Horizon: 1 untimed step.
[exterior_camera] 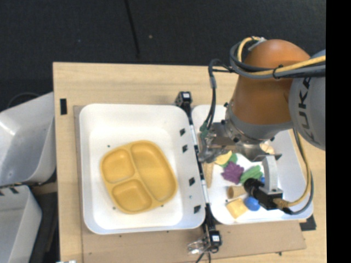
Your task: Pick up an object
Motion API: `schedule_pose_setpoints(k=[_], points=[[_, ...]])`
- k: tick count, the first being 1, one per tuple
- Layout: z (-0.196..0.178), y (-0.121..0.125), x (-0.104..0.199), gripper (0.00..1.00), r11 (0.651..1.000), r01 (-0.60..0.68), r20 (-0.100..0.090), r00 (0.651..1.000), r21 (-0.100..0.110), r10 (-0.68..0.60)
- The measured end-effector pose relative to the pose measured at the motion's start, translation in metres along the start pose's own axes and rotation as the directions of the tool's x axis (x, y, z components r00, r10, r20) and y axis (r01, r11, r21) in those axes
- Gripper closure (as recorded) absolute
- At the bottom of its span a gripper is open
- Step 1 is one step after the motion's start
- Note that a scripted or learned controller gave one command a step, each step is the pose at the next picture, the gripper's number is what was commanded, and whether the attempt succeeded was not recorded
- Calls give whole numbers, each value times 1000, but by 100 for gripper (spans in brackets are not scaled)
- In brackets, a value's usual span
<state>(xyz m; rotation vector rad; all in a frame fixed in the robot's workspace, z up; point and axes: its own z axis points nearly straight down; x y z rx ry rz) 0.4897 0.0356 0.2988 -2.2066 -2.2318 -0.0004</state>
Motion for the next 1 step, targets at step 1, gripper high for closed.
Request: schedule_pose_setpoints(k=[1], points=[[-148,1,36,100,1000,-3,-1,1000,-21,3]])
